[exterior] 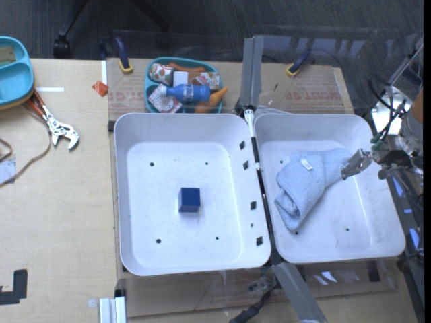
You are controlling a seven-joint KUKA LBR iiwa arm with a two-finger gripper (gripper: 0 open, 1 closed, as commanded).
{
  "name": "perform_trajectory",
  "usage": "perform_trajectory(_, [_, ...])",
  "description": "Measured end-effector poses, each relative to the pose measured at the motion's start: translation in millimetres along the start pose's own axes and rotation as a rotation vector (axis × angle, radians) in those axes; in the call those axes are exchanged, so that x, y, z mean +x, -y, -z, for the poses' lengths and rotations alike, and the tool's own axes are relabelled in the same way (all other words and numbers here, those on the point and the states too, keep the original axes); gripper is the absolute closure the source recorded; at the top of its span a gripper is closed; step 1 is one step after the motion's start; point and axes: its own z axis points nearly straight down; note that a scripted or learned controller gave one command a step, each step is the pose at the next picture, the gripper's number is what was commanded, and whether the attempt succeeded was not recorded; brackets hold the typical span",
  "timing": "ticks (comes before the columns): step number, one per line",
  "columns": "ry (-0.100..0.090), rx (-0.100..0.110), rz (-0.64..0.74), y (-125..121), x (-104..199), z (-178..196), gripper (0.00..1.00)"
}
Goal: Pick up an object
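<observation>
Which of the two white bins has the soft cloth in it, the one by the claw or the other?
The right bin, the one by the claw, holds the crumpled light-blue towel. The left bin holds a small blue cube.

A dark blue cube sits in a white bin; a pale blue-grey towel with a white tag lies in another white bin. Bench tan; tub turquoise.

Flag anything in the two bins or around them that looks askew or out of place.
The light blue towel in the right bin lies crumpled and folded over itself, one corner drawn toward the gripper at the bin's right side. The blue cube sits squarely in the left bin. An adjustable wrench lies loose on the bench.
</observation>
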Motion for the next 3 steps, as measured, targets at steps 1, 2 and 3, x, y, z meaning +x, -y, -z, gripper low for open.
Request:
perform_trajectory(1, [0.001, -0.001, -0.251, -2.3, -35.0, 15.4, 0.0])
perform_trajectory(2, [0.002, -0.001, -0.13, 14.8, -45.1, 150.6, 0.0])
perform_trajectory(3, [0.0, 0.002, -0.289, -63.3, -13.3, 62.2, 0.0])
